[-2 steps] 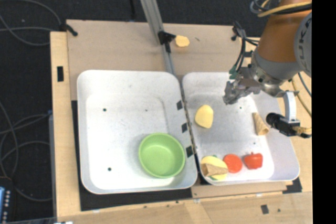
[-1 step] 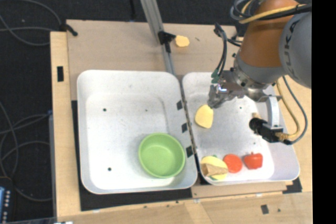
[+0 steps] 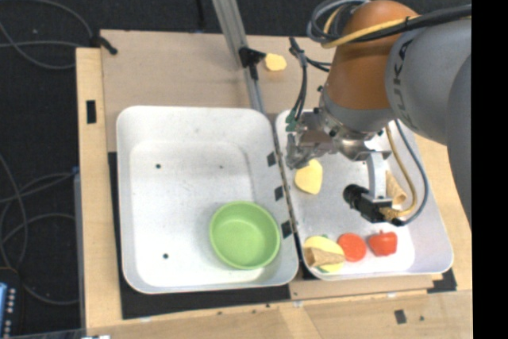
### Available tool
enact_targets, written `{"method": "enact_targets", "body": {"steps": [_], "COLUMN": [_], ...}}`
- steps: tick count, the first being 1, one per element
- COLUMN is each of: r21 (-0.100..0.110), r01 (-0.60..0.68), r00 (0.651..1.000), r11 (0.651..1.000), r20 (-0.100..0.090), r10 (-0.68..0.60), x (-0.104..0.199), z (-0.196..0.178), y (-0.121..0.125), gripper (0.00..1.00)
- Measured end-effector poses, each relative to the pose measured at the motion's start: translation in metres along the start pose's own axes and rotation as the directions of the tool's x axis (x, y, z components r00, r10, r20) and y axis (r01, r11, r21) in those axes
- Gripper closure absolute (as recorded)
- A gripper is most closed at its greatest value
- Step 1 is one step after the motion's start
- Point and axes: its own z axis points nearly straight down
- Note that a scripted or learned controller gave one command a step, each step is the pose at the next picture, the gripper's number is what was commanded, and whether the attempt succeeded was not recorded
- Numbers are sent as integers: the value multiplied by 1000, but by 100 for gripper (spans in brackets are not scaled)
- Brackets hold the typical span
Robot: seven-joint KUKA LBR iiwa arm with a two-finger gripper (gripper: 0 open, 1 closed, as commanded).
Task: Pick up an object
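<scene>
My gripper (image 3: 300,153) hangs over the left part of the right bin (image 3: 435,248), close to the wall between the two bins. Directly below its tip lies a pale yellow, lemon-like piece (image 3: 309,178); whether it is touched or gripped I cannot tell. Along the right bin's front edge lie a yellow and tan piece (image 3: 324,253), an orange-red ball (image 3: 352,247) and a red piece (image 3: 382,243). The arm's orange band and grey body cover the back of that bin.
A green bowl (image 3: 244,234) stands at the front right of the left bin (image 3: 159,131). A small yellow thing (image 3: 275,62) lies on the bench behind the bins, next to a slanted metal post (image 3: 226,4).
</scene>
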Motion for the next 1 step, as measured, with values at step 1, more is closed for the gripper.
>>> {"method": "enact_targets", "body": {"steps": [1], "r21": [1], "r01": [0], "r00": [1000], "r11": [1000], "r20": [0], "r10": [0], "x": [41], "z": [3], "y": [-10], "gripper": [100]}}
